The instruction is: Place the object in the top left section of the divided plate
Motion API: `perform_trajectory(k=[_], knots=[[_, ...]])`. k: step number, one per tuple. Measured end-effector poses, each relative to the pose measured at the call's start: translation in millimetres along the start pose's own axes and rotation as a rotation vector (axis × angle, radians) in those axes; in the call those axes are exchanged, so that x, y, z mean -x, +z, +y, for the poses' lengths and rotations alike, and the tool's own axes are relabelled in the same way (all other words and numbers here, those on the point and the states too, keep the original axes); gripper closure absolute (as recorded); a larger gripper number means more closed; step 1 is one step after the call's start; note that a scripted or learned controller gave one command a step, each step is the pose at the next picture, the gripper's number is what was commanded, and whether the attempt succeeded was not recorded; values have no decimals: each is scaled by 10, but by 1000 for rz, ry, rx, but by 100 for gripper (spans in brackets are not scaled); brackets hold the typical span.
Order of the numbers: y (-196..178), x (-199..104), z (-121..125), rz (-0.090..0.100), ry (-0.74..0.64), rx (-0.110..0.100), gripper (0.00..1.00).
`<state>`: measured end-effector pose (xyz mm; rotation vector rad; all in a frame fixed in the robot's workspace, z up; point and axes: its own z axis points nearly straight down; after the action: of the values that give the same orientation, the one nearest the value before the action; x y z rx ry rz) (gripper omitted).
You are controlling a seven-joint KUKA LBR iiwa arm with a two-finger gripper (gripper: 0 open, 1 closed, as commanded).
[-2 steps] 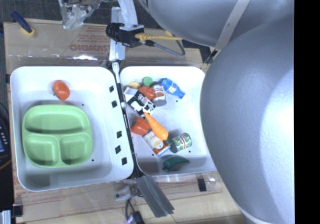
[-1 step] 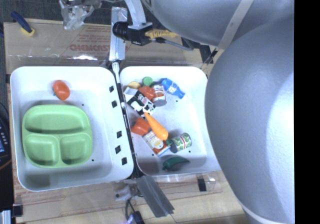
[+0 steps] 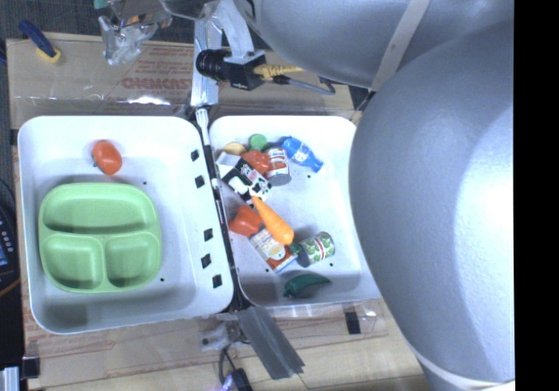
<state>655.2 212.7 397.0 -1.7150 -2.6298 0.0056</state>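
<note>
A green divided plate (image 3: 98, 190) lies in the left bin (image 3: 35, 143), with one long section at the back and two smaller ones at the front. A small orange-red round object (image 3: 106, 155) rests on the bin floor just behind the plate, near its back middle, outside every section. My gripper (image 3: 120, 42) hangs high over the cardboard behind the left bin's far edge, well apart from the round object and the plate. Nothing shows beneath it.
The right bin (image 3: 342, 197) holds several items: a carrot (image 3: 276, 223), a green can (image 3: 316, 248), a blue packet (image 3: 302, 154), a dark green piece (image 3: 306, 284) and others. The arm's large grey body covers the right side. A blue-yellow tool (image 3: 39, 40) lies at far left.
</note>
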Motion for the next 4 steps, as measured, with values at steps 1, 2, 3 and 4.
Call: perform_trajectory(k=[1,2,3,4], knots=[[101,24,-9,0,-60,0,100],[-275,12,0,0,-64,3,100],[-280,44,-16,0,-177,1,100],[-446,21,-5,-2,-326,4,100]])
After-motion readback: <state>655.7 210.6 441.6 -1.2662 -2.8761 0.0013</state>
